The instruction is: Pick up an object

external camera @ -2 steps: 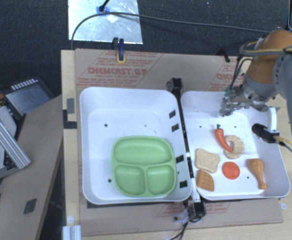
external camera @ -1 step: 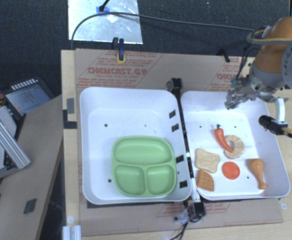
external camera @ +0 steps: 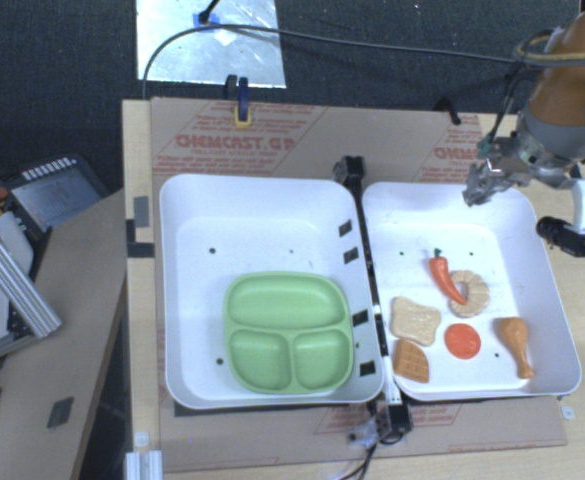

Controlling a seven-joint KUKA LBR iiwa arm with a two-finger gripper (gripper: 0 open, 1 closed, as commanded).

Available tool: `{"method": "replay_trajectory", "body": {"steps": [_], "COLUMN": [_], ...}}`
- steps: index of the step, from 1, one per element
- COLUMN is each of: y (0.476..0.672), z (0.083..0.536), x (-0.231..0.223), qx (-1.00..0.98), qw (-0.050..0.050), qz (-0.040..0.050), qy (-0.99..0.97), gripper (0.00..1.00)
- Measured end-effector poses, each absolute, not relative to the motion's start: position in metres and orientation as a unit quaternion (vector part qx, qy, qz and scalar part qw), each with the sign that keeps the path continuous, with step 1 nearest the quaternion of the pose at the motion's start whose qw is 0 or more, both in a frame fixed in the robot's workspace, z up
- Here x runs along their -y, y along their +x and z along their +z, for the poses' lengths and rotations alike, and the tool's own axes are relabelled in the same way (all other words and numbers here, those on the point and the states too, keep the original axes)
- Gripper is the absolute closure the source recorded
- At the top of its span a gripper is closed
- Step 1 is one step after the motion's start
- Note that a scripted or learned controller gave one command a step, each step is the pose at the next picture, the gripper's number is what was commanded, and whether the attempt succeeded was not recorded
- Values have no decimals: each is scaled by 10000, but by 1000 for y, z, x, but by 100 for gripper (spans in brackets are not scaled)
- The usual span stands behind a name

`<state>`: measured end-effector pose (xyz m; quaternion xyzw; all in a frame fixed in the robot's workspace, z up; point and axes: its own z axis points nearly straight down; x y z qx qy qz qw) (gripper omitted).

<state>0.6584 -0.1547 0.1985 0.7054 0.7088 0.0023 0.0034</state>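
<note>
In the left bin (external camera: 187,228) a green divided tray (external camera: 289,331) lies toward the near edge, flat, and plays no evident part in the pick. Across the black divider, the right bin (external camera: 517,258) holds the candidates, gathered in its near half: a pale slice of toast (external camera: 415,320) with a darker orange-brown piece (external camera: 412,361) just beside it toward the near wall, a red chili pepper (external camera: 446,277) lying against a tan ring-shaped pastry (external camera: 471,293), a round red-orange slice (external camera: 462,341) near them, and a drumstick (external camera: 515,344) by the right wall. All of them rest on the bin floor, none lifted, so the task appears to be in its approach step, with no object yet chosen by contact. The gripper (external camera: 483,183) hangs over the far corner of the right bin, well apart from the cluster, and has hold of nothing; how far it is open cannot be told at this size. The arm enters from the upper right, its orange band (external camera: 572,63) above the grey wrist, the tool angled down and toward the left. The next move probably calls for travelling toward the near side, centring above one item that stands clear of its neighbours, such as the drumstick, and then descending.
</note>
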Motion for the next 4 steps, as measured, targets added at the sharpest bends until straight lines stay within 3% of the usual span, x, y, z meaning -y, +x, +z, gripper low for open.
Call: {"method": "replay_trajectory", "body": {"steps": [1, 4], "y": [660, 642], "z": [216, 214], "x": [155, -6], "qx": [-7090, -7106], "qw": [18, -5], "qz": [13, 12], "qy": [7052, 7036], "gripper": [100, 100]}}
